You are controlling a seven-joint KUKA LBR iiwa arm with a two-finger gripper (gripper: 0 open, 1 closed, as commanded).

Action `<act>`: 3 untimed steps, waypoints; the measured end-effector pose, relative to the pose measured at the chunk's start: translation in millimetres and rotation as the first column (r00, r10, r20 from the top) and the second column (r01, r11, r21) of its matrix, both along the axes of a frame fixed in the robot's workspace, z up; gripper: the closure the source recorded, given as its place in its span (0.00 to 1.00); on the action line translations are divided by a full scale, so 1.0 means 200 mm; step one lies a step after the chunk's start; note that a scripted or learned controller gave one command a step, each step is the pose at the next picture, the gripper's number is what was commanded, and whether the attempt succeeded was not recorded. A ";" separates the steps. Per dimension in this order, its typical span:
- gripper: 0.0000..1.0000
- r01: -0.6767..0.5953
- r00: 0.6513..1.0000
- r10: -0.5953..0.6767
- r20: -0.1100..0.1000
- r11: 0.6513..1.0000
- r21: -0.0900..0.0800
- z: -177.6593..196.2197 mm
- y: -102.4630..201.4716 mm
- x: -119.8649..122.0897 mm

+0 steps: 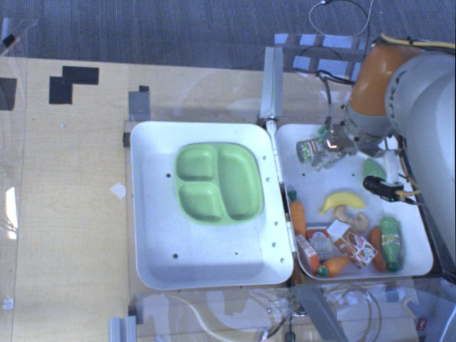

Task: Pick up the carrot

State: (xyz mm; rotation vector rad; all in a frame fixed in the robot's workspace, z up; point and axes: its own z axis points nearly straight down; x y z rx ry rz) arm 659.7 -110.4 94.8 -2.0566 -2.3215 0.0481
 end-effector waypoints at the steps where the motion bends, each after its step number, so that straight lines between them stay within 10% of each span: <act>1: 1.00 0.051 0.998 -0.051 0.045 0.999 -0.001 -0.04 -0.02 -0.06; 2: 1.00 -0.043 0.997 0.043 0.061 0.999 -0.005 0.54 0.09 0.06; 3: 0.00 -0.043 0.997 0.043 0.059 0.999 -0.004 0.54 0.09 0.05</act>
